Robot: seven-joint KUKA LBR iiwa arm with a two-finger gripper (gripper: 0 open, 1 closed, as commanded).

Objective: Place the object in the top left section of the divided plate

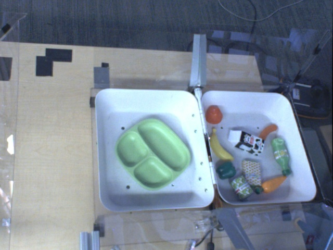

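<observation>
A light green divided plate (152, 152) with three sections lies in the left white bin (109, 191), turned at an angle. The right white bin (291, 113) holds several small things: a red tomato (213, 114), a yellow banana (219, 148), a white and black card box (246, 141), an orange carrot (268, 131), a green bottle (280, 155), a dark green pepper (226, 169), a patterned packet (252, 172), a green can (242, 187) and a second carrot (273, 183).
A metal post (198, 61) stands upright behind the seam between the two bins. Black markers (52, 60) sit on the wooden bench at the left. Cables (250, 7) trail across the dark floor beyond the bench.
</observation>
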